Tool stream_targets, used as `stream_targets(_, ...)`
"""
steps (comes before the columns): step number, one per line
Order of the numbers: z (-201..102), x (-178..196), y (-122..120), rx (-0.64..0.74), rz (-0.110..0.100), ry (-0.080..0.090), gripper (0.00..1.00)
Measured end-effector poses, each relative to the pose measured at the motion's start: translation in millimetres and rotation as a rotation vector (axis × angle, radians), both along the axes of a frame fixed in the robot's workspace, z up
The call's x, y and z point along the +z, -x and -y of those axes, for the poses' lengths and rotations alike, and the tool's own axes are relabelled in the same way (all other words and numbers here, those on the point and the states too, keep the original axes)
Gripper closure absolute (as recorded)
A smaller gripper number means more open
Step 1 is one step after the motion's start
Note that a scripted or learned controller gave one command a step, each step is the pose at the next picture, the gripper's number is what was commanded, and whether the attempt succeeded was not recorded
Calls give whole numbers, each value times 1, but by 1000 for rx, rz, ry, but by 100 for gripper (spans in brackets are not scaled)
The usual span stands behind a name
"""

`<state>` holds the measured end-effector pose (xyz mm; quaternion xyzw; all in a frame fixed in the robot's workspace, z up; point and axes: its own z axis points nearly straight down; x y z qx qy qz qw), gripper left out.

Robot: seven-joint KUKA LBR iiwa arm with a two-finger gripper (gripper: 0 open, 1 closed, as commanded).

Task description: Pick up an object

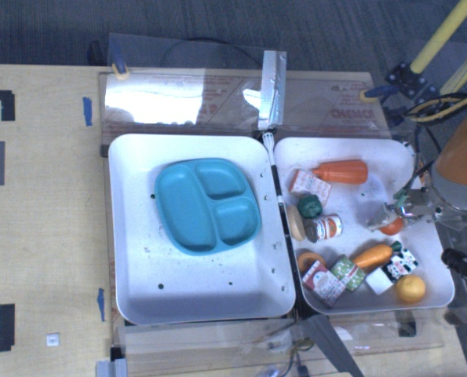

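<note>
Reaching in from three o'clock, the gripper (396,209) is hovering by a small orange piece (391,226) in the right bin (372,149), grip impossible to tell; it should descend squarely.

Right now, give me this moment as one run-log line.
arm: over right bin | gripper: by small red-orange item | grasp: unconfirmed | left bin: blue tray

Right bin (351,149), right half of frame: orange carrot (340,172) lying flat at top; small jar (324,228) at centre-left; second carrot (372,254) tilted lower down; yellow lemon-like fruit (410,289) lower right
</note>
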<state>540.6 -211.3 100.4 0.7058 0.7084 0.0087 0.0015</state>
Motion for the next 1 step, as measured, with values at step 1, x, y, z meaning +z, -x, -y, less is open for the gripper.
stream_targets(1,-94,97,-40,-61,-4,8,100)
